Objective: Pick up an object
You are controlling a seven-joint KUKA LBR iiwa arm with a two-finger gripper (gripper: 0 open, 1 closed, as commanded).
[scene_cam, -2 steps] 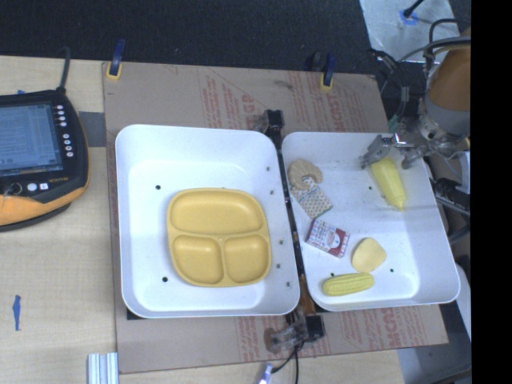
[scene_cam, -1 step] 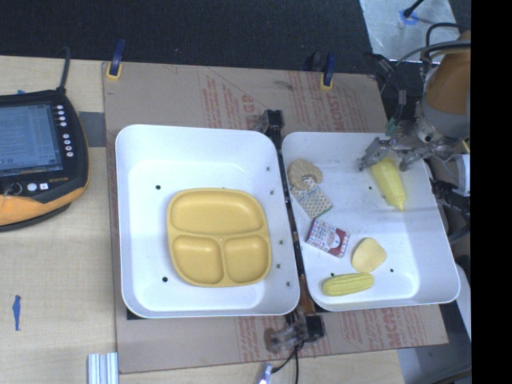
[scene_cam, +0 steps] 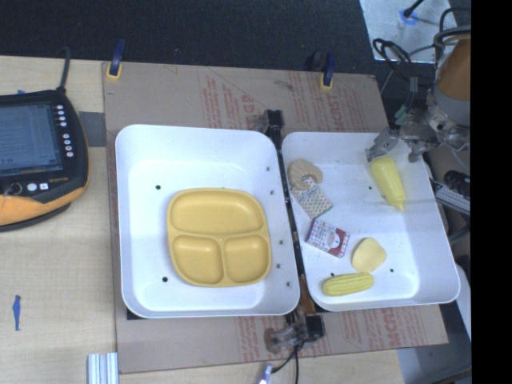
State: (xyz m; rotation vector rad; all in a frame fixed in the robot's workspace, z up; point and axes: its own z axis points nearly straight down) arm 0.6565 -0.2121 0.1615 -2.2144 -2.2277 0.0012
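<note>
My gripper (scene_cam: 400, 144) hangs spread wide at upper right of the frame, nothing between its fingers, yellow bottle (scene_cam: 390, 182) just below it, long axis running down-right.

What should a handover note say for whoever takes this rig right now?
Gripper: fingers spread, holding nothing, at the far right of the right bin, just above the yellow bottle.
Right bin: yellow bottle, corn cob, yellow wedge, red-and-white packet, checkered packet, tan round piece.
Left bin: yellow divided tray.
Done: nothing lifted.
Left: close on an object, likely the bottle, and lift.
</note>
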